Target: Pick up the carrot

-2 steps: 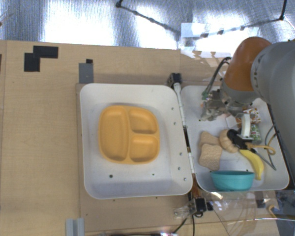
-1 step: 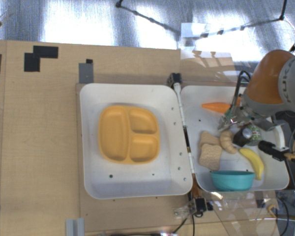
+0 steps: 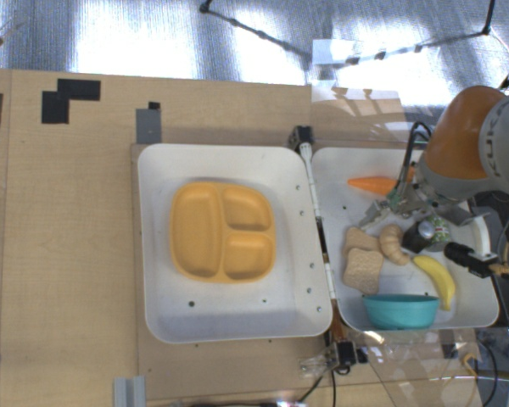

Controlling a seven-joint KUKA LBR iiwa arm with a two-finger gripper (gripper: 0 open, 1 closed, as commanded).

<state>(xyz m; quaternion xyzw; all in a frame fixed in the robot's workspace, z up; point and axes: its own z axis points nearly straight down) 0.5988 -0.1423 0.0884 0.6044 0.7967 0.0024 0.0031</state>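
The carrot point(image 3: 371, 184) is orange and lies flat near the far side of the right bin point(image 3: 339, 308), its tip pointing left. My gripper point(image 3: 388, 207) hangs from the grey arm with the orange band point(image 3: 456, 136) and sits just on the near side of the carrot's thick end, low over the bin floor. The wrist and cables cover the carrot's right end. I see nothing held in the gripper.
A croissant point(image 3: 392, 244), two bread slices point(image 3: 362, 269), a banana point(image 3: 437, 279) and a teal bowl point(image 3: 399, 310) crowd the near half of the right bin. The left bin point(image 3: 161, 312) holds a yellow divided plate point(image 3: 223, 230).
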